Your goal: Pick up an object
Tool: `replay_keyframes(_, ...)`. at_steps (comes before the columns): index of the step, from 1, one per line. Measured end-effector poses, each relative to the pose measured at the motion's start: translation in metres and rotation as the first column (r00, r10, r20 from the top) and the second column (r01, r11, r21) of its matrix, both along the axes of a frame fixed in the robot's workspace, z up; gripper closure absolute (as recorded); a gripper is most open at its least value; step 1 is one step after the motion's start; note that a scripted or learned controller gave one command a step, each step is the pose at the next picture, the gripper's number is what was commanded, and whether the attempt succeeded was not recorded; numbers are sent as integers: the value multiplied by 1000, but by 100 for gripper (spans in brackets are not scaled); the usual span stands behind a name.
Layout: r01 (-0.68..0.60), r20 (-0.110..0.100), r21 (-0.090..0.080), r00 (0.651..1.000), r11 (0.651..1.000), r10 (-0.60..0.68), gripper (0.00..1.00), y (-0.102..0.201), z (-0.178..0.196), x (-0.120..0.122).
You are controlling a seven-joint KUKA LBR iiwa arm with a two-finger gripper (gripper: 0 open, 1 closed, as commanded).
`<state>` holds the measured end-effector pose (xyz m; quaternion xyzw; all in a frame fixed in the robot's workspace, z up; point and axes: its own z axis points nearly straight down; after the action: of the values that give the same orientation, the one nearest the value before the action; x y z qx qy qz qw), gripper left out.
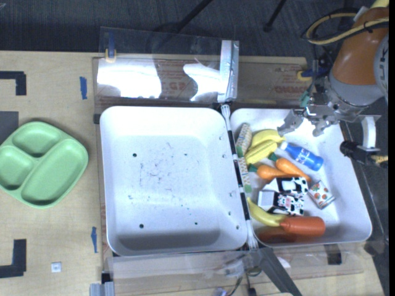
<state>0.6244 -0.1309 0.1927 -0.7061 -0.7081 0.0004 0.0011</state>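
My gripper (307,126) hangs over the far part of the right bin (359,211), its two fingers spread open with nothing between them. Just below it lie a blue bottle (305,156) and a bunch of yellow bananas (261,145). Further toward the front are two orange carrots (281,168), a black-and-white patterned box (289,195), a small white packet (321,195), another banana (260,214) and a long red-orange sausage (295,226). A corn cob (242,139) leans against the bin's left wall.
The left bin (166,177) sits beside the right one, sharing a middle wall. A green divided plate (40,163) rests on the wooden bench at the far left. A clear plastic sheet (166,73) stands behind the left bin.
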Motion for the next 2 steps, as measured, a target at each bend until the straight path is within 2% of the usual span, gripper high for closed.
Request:
replay_keyframes(1,78,0,-1,997,997,-78,0,-32,-95,-2)
replay_keyframes(2,-25,7,11,1000,1000,25,0,-76,-104,-19)
